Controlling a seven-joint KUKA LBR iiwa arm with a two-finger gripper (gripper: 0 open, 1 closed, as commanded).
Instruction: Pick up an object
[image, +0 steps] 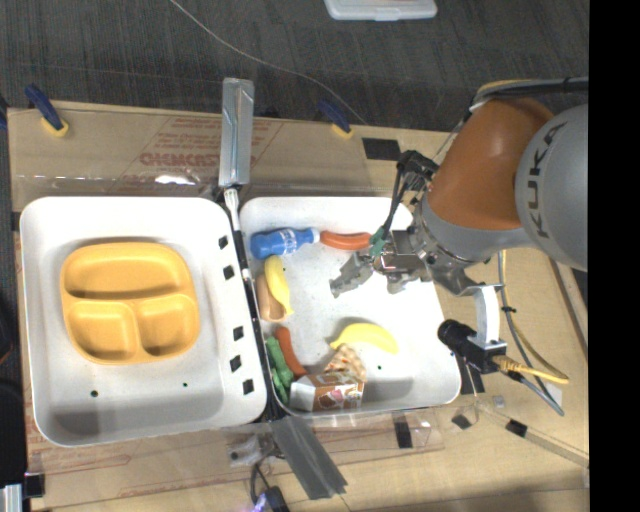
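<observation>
The gripper hovers with jaws spread and holding nothing, the banana at its six o'clock; picking remains undone.

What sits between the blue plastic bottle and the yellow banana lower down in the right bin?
Only bare white floor of the right bin between blue plastic bottle and yellow banana, seen from the camera view.

Left bin: divided tray at centre. Right bin: bottle and sausage along far wall, bottle left of sausage; banana right of centre; carton against near wall. Gripper hangs over right bin's middle.
</observation>
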